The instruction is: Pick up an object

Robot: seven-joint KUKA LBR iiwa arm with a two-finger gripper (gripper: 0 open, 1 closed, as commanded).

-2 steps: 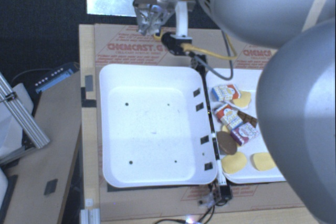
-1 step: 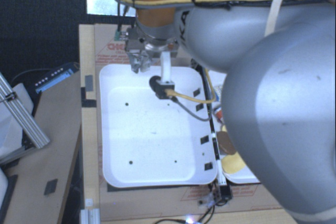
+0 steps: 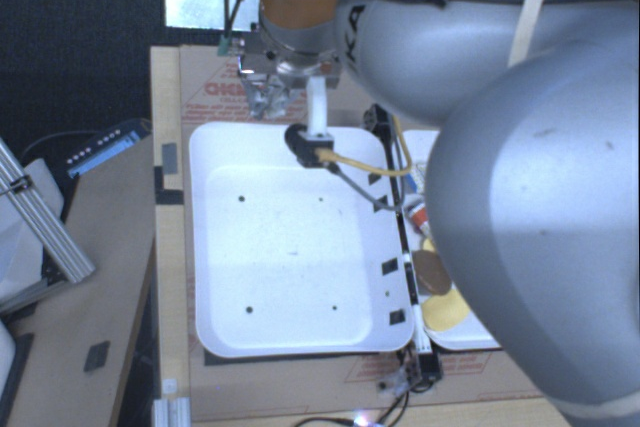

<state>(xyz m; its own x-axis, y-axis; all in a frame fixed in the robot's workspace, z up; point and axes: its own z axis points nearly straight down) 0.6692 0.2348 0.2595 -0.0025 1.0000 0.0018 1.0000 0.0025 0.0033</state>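
2 white bins sit side by side, and the left bin [image 3: 300,245] looks bare while the right bin [image 3: 425,150], mostly hidden under the arm, shows a few objects: a yellow piece [image 3: 445,313], a brown disc [image 3: 432,271] and a small red item [image 3: 417,214]. The gripper [image 3: 268,93] hangs over the left bin's far rim, well apart from them; I cannot tell how it is set, and nothing visibly hangs from it. By my judgement the pick is not yet done, with reach, grasp and lift all left.

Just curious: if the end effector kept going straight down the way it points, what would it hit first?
Probably the far rim of the left white bin; the end effector hangs near that edge, though depth is hard to judge.
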